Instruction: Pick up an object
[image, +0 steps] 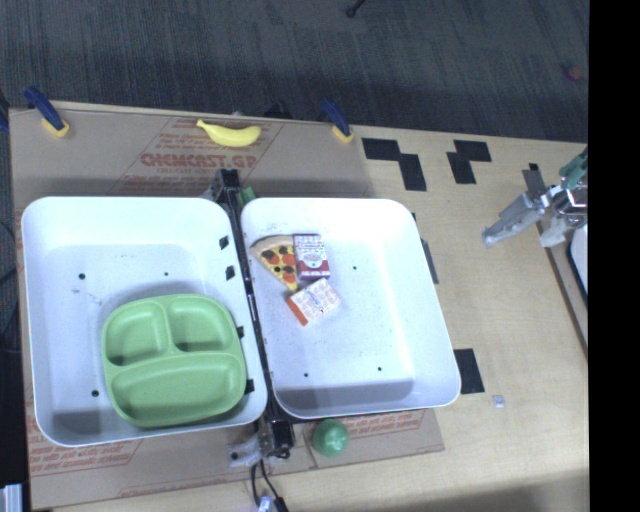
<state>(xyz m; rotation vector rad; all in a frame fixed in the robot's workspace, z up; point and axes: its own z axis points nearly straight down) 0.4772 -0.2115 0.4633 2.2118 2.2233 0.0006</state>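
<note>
While the gripper (497, 235) hung at three o'clock, well outside the bins, jaw state unreadable, nothing was picked: pizza toy (277, 260) and two cartons (311, 255) lay in the right bin (425, 330), all untouched.

Two smooth white plastic bins (420, 300) sit on printed brown cardboard (180, 155); a matt green plastic divided plate (175, 360) lies in one, glossy printed cartons (311, 255) in the other.
</note>
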